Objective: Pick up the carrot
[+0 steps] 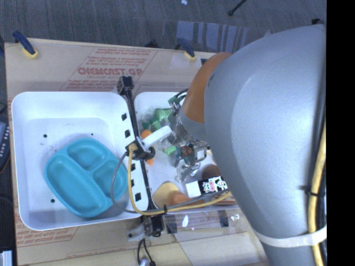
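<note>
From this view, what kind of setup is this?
Likely a robot manipulation lab bench: two white bins on a clamped board, a grey arm reaching in, and a blue divided plate.

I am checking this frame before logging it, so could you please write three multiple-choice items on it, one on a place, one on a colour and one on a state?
1. Where does the divided plate lie?
A. in the left bin
B. in the right bin
C. on the cardboard behind the bins

2. What colour is the divided plate?
A. red
B. turquoise
C. black

3. How does the arm stand to the right bin?
A. it is drawn back, off the bench
B. it reaches over the left bin
C. it reaches down over the right bin

Key: 1 A, the plate rests on the floor of the left bin. 2 B, its whole surface is turquoise. 3 C, the grey arm with its orange band covers much of the right bin, with the gripper low among the items there.
</note>
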Robot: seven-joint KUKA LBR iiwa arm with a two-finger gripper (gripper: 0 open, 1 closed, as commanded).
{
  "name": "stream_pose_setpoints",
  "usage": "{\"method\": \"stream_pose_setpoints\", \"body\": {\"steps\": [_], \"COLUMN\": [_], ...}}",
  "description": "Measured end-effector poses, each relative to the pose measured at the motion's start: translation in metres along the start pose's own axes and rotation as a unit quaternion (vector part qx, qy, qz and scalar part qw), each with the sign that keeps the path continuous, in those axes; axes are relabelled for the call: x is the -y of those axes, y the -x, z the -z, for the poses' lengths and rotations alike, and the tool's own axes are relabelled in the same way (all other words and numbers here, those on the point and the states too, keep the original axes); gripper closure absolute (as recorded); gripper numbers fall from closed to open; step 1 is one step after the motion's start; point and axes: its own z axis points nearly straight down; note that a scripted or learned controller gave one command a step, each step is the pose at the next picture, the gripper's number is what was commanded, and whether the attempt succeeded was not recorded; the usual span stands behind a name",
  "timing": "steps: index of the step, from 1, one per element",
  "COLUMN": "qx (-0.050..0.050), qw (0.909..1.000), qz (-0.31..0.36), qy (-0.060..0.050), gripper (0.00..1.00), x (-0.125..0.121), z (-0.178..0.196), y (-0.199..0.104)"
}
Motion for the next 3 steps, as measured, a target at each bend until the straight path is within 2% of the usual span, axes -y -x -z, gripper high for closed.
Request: {"method": "stream_pose_setpoints", "body": {"steps": [1, 2, 3], "qx": [-0.003, 0.000, 0.003], "qw": [0.9995, 0.9998, 0.9996], "qz": [-0.032, 0.022, 0.027], "qy": [-0.001, 0.000, -0.003], "gripper": [0.00, 0.00, 1.00], "x": [0.010, 0.043, 0.044], "z": [0.001, 0.000, 0.009], "y": [-0.050, 0.007, 0.006]}}
